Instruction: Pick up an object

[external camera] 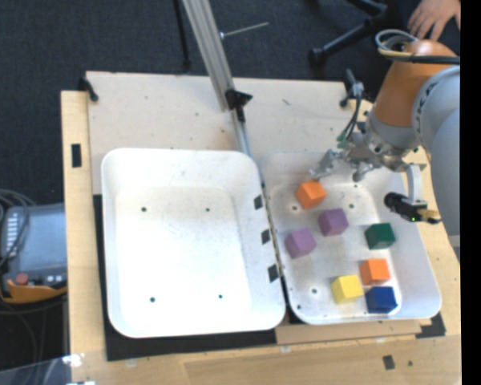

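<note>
Several small cubes lie in the right bin (433,295). An orange cube (310,193) sits near its far left, with two purple cubes (333,222) (300,242) in front of it. A green cube (379,235) lies to the right. Another orange cube (375,270), a yellow cube (346,288) and a blue cube (381,299) cluster at the front. My gripper (341,167) hangs over the bin's far edge, just behind and to the right of the first orange cube. Its fingers are spread open with nothing between them.
The left bin (112,215) stands beside the right one on the wooden bench. A slanted aluminium post (212,50) rises behind the gap between the bins. The arm's grey body with its orange band (401,87) fills the far right.
</note>
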`<state>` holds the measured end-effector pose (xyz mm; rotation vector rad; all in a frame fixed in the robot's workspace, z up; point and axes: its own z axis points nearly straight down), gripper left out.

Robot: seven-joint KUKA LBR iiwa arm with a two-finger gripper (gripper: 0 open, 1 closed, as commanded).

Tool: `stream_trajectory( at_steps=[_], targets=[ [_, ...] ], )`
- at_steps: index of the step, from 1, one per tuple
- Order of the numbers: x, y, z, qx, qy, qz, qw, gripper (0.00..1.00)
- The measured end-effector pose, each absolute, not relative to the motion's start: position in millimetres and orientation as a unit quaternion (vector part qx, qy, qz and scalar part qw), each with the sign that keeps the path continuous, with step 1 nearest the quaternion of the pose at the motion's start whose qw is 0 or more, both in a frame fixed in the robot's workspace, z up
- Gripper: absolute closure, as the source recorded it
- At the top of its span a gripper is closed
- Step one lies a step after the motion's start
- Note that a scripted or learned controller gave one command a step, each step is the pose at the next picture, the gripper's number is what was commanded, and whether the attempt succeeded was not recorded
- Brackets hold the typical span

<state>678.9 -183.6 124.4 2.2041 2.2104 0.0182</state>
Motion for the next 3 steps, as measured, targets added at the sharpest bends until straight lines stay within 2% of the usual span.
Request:
stream_trajectory(
  at_steps=[1,2,3],
  targets=[
    [679.1,-184.5,134.2,0.706,0.708,0.0056,0.011,1.00],
    [673.1,-190.1,194.4,0.708,0.707,0.0018,0.004,1.00],
    [680.3,-196.8,243.6,0.706,0.708,0.0020,0.004,1.00]
  ],
)
